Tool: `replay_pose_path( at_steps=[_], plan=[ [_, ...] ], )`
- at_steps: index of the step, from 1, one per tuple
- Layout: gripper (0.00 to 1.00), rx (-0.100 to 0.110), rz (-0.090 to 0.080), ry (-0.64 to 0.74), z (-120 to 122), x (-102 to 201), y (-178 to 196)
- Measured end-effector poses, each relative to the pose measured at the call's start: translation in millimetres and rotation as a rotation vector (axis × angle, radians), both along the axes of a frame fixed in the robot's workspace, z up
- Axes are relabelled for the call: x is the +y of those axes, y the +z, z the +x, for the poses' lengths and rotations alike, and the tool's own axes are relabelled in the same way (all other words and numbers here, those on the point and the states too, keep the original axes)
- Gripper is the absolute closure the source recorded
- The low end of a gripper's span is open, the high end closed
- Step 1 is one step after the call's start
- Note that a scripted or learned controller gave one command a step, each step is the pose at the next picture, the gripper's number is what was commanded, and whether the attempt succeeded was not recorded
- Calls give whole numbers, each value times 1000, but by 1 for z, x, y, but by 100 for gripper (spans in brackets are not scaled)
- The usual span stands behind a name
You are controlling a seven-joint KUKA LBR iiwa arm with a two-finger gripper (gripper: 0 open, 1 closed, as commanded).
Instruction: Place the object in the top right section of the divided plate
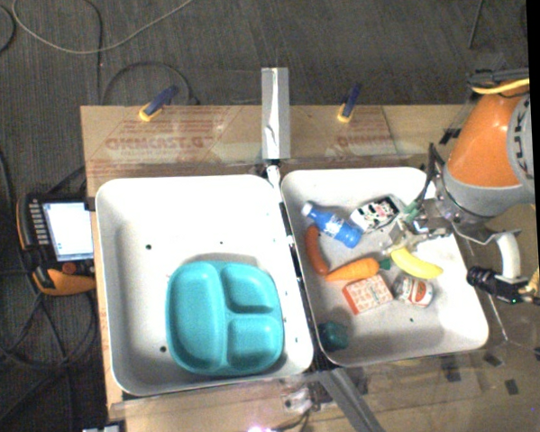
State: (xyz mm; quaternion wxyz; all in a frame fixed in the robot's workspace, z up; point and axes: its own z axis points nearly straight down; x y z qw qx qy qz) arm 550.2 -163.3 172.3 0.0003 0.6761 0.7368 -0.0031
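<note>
Far to my left sits the plate (pixel 225 318), teal and divided, low in the left bin (pixel 126 218). Its top right section, a small pocket at the upper right, has nothing in it, so the placing is not yet done.

Across the bin wall, in the right bin (pixel 457 332), lie a sausage (pixel 316 251), a bottle (pixel 335 225) and a carrot (pixel 351 269).

Further right is the banana (pixel 416 264), its long axis running from upper left down to lower right. It lies just below and a touch left of my jaws (pixel 421 219), the nearest thing to me, and I judge it the likely pick.

Whether my jaws stand wide or narrow, I cannot tell; the wrist hides them. Nothing shows between them.
</note>
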Motion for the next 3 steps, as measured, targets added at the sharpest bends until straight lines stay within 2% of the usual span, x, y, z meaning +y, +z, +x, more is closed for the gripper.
replay_pose_path(
  at_steps=[1,2,3],
  plan=[
    [100,-1,4,-87,-30,83,58],
    [100,0,4,2,-67,47,21],
    [100,0,6,19,-60,122,10]
  ],
)
